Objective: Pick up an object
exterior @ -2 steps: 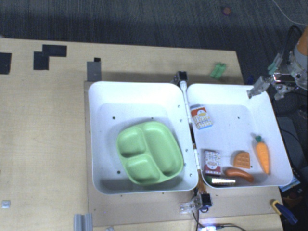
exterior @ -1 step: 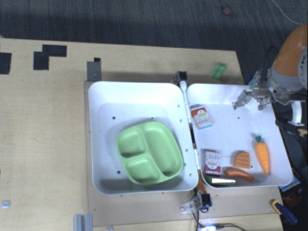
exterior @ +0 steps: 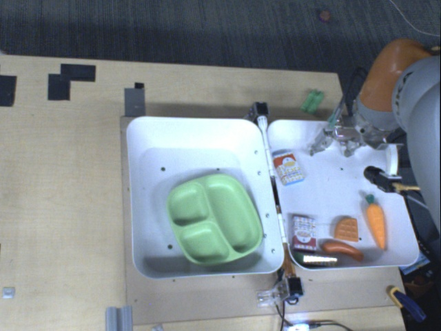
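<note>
Jaws [exterior: 333, 142] hung over the far edge of the right bin [exterior: 324, 198], near its far right corner; they stood apart with nothing between them. The arm [exterior: 406, 88] came in over that same corner. No object yet chosen, as far as could be judged. Candidates all lay in the right bin: a small carton [exterior: 288, 168] near the bin's left wall, closest to the jaws; a carrot [exterior: 375, 224] by the right wall; a toast slice [exterior: 346, 229], a sausage [exterior: 342, 249] and a red box [exterior: 303, 232] bunched along the near edge. Left bin [exterior: 145, 185] held a green tray [exterior: 215, 218], too broad to be a likely pick. Judgement: the carton looked the best target, well apart from the rest, with bare floor around it. To do it well, centre over it, turn the wrist so the jaws span its narrow side, descend until the tips straddle it, then close. Risk: it lay close to the left wall, so one tip could catch the rim. The near-edge cluster seemed likelier to yield a miss or a double grab.
</note>
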Robot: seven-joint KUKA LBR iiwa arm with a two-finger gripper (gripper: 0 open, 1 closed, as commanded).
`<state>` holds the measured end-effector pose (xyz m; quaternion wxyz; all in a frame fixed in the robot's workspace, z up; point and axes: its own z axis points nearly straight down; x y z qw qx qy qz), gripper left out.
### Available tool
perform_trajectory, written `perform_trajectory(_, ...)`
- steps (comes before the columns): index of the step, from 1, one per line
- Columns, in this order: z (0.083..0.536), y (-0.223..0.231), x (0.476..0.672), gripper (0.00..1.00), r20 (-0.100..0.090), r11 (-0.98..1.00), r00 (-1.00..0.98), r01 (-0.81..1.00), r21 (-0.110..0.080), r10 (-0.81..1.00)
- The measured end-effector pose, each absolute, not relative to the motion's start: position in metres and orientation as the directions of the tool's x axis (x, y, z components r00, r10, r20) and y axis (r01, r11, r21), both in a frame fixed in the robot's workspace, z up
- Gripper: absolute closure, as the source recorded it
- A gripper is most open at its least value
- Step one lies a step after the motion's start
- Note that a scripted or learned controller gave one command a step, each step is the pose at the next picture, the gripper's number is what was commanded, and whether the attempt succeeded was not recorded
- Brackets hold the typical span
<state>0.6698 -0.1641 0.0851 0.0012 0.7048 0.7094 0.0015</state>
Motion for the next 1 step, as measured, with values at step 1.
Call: perform_trajectory(1, 0.2038, -0.2062, 0.6702, 0.0, -0.002, 0.004, -0.004, 1.0, 0.008, 1.0)
